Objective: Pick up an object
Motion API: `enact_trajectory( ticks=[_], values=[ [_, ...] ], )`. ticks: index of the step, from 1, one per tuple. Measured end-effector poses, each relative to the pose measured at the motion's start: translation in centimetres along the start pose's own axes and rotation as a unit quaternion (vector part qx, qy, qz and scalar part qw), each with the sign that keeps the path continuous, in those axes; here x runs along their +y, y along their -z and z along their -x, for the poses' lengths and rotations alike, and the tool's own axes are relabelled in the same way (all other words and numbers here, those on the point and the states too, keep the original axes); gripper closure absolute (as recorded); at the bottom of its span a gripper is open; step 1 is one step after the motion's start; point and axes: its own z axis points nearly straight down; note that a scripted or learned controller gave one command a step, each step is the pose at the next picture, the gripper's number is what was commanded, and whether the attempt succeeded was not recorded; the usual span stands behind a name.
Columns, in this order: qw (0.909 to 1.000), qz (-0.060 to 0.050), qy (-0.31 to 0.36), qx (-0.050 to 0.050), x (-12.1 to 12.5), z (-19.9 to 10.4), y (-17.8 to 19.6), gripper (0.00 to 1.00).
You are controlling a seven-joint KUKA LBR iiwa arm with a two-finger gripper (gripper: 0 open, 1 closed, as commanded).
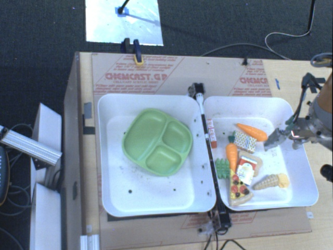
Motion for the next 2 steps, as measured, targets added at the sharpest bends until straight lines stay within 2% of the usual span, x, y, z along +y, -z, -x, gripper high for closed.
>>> enact_trajectory(
  ticks=[1,2],
  values=[
    [1.0000,-0.002,-0.001,0.000,1.6,1.3,-10.3,0.00],
    [1.0000,0.000,0.000,0.000,7.6,-1.3,-15.3,0.00]
  ],
)
